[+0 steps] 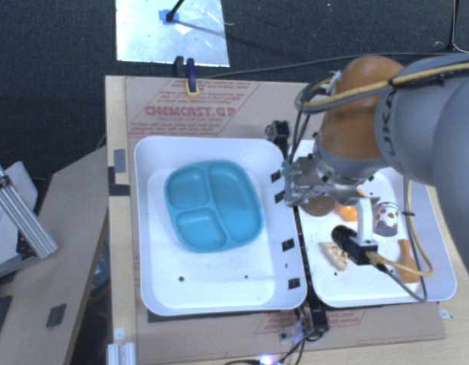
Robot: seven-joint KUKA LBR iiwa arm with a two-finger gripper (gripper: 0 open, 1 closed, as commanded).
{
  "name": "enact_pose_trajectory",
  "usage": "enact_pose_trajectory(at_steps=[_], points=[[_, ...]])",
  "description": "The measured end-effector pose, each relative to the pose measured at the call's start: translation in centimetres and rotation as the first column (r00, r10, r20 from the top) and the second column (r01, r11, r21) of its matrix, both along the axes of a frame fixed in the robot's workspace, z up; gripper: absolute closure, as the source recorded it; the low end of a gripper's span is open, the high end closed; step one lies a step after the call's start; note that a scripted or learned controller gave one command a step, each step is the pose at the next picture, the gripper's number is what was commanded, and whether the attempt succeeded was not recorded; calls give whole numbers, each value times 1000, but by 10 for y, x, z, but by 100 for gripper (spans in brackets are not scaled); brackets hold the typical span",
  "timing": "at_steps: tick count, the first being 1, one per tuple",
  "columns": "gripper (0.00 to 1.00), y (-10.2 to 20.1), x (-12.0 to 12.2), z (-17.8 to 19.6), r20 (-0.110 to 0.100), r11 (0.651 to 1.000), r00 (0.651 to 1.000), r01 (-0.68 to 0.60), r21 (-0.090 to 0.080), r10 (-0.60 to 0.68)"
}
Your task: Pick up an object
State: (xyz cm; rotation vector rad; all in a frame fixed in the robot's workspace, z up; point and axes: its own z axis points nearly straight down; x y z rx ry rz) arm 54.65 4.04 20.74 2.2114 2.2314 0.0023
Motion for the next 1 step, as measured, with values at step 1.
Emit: enact_pose_trajectory(at_steps=[1], points=[[100,55,-5,0,0,1000,1000,0,0,0]])
